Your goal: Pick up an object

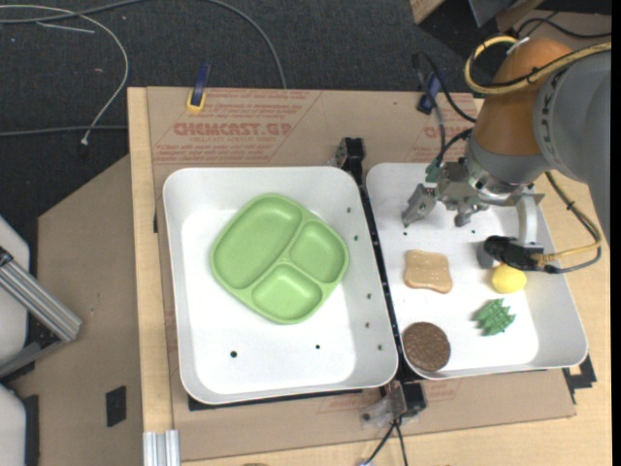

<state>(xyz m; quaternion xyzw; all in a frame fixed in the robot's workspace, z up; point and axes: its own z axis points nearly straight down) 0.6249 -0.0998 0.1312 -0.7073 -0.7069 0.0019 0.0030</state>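
The right bin (pixel 555 343) holds a tan toast-shaped piece (pixel 427 271), a round brown cookie (pixel 426 346) at its front edge, a small yellow ball (pixel 508 280) and a green leafy piece (pixel 494 316). My gripper (pixel 438 213) hangs over the back of this bin, above and behind the tan piece. It is open, its fingers are spread, and nothing is between them.
The left bin (pixel 199 352) carries a light green divided plate (pixel 279 257) near its middle. The grey arm with its orange band (pixel 514 95) reaches in from the upper right. Cardboard (pixel 243 124) lies under both bins.
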